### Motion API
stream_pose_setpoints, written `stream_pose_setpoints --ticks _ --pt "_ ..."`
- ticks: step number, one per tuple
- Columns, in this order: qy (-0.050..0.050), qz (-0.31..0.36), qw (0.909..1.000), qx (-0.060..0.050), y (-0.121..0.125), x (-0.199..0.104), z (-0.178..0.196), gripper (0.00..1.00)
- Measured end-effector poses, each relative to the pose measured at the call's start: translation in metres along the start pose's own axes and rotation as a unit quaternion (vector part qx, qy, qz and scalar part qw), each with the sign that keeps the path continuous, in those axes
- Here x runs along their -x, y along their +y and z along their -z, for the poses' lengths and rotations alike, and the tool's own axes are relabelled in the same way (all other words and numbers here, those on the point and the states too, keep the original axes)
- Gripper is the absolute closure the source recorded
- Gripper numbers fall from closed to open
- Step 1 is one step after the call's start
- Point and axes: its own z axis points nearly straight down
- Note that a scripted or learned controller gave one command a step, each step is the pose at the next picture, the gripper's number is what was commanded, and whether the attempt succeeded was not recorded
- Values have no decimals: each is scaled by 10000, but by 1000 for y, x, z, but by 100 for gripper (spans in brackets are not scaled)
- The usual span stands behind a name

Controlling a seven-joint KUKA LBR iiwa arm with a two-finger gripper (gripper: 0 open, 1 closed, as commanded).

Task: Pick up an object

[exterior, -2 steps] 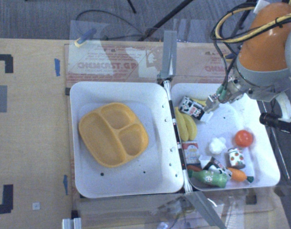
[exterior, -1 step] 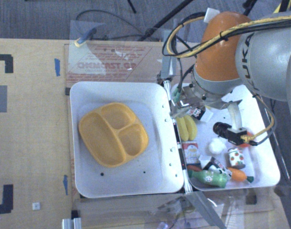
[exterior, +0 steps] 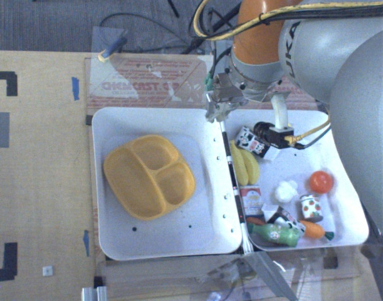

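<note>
2 white bins (exterior: pixel 110 187): 1 yellow tray (exterior: pixel 149 176), 2 bananas (exterior: pixel 246 166), 1 tomato (exterior: pixel 321 182); tool (exterior: pixel 214 112) grip can't be told.

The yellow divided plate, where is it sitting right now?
The yellow divided plate lies alone in the left white bin, near its middle, across the divider from the bananas in the right bin.

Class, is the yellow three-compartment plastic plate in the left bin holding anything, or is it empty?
Empty: the yellow three-compartment plastic plate shows bare yellow in all three compartments.
</note>
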Motion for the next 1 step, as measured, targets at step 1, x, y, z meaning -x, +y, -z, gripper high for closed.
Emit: stream_pose_setpoints --ticks 1 --pt "-1 -309 9995 7 0 -22 54 100"
